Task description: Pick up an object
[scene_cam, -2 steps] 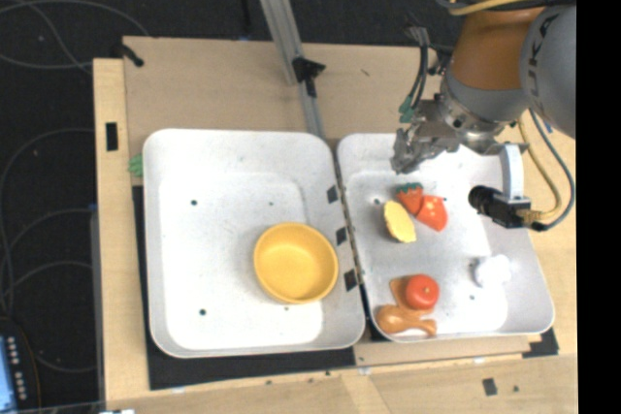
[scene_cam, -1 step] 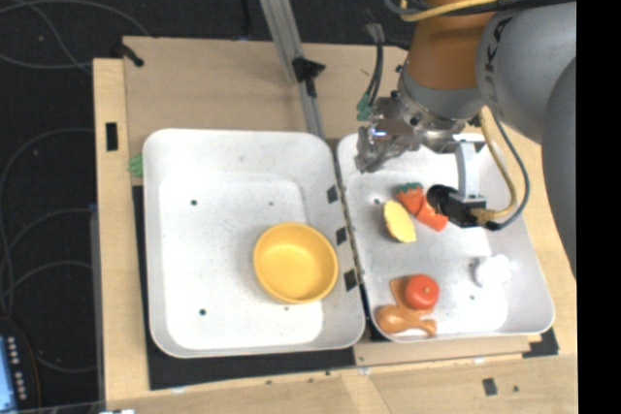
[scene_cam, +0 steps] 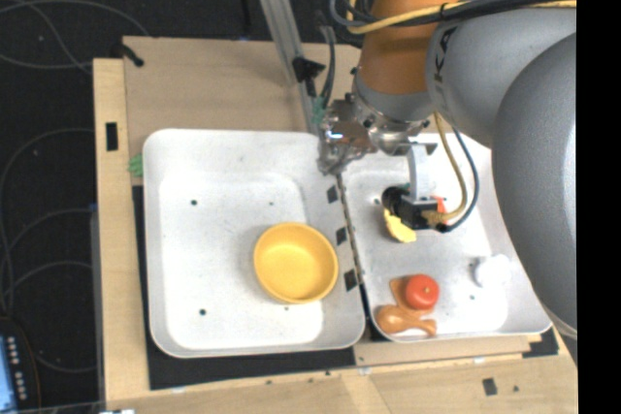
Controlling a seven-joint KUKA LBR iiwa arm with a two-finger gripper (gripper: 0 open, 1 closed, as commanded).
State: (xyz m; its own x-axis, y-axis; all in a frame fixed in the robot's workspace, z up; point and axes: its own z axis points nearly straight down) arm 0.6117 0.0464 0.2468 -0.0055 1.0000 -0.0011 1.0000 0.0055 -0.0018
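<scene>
**Gripper at the bins' shared rim**

Poised with gripper (scene_cam: 337,150) above the far end of the rims between left bin (scene_cam: 194,247) and right bin (scene_cam: 461,252); open or closed, impossible to tell. Yellow bowl (scene_cam: 295,262) in the left; red ball (scene_cam: 421,290), perhaps a tomato, touching a tan piece (scene_cam: 403,320) in the right.

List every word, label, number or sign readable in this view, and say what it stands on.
No text reads clearly.
On the arm's grey casing, dark lettering: steeply slanted, too distorted to read.
On the yellow bowl, left bin and right bin: no markings seen.
</scene>
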